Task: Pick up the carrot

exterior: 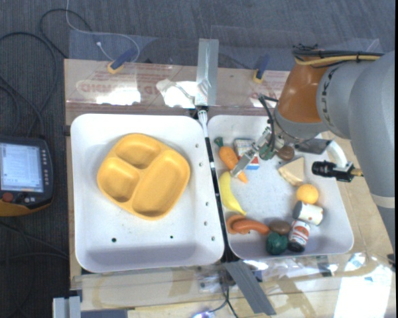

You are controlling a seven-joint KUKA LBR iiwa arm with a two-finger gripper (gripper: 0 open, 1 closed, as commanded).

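Observation:
The carrot [227,156] is a short orange piece with a green top, lying in the upper left of the right bin [268,189], close to the divider between the bins. My gripper [241,169] reaches down from the upper right, and its tip sits just right of and below the carrot's lower end, touching or nearly touching it. A small red, white and blue box [251,161] lies right under the gripper body. The carrot still rests on the bin floor.
A banana [229,195] lies below the carrot along the divider. An orange-red curved piece [247,226], a green item [276,244], a small bottle [300,233], an orange [307,194] and a cheese wedge [292,172] crowd the right bin. A yellow divided plate [143,174] sits in the left bin [93,244].

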